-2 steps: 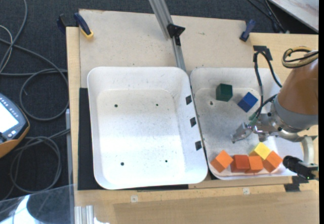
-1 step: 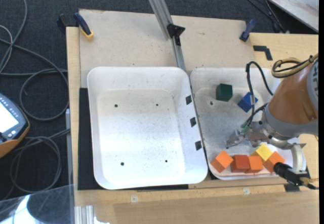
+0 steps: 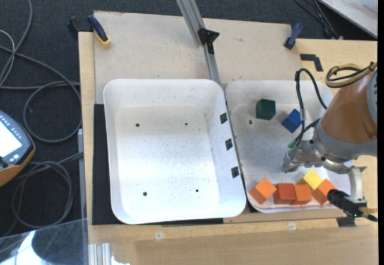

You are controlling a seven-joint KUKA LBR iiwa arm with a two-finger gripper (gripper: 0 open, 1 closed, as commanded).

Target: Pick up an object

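At the far left of the frame, black cables (image 3: 36, 108) loop over the dark floor, and a device with a small screen (image 3: 11, 147) pokes in from the left edge. Next comes the wooden bench (image 3: 156, 48). A blue and yellow clamp (image 3: 99, 30) grips its upper left corner.

The left bin (image 3: 114, 96) is white and takes up the middle of the frame. A grey metal bar (image 3: 187, 0) slants down from the top of the frame and ends at a black clip between the two bins. A second blue clamp (image 3: 293, 35) sits on the bench at the upper right.

The right bin (image 3: 240, 108) holds the blocks. A green block (image 3: 265, 109) lies near its top, and a blue block (image 3: 292, 120) is just beside it, a little lower and to the right. Along the bottom wall sits a row of blocks packed close together: an orange block (image 3: 262, 190) at the left, then a red-orange block (image 3: 286, 193), and more orange ones to the right. A yellow block (image 3: 312, 178) sits just above that row.

The arm (image 3: 354, 120) comes in from the right, with its orange band on top. The gripper (image 3: 295, 162) is low in the right bin, just left of the yellow block and just above the row. Its tips are dark and small, so I cannot tell how wide it is or if it holds anything.
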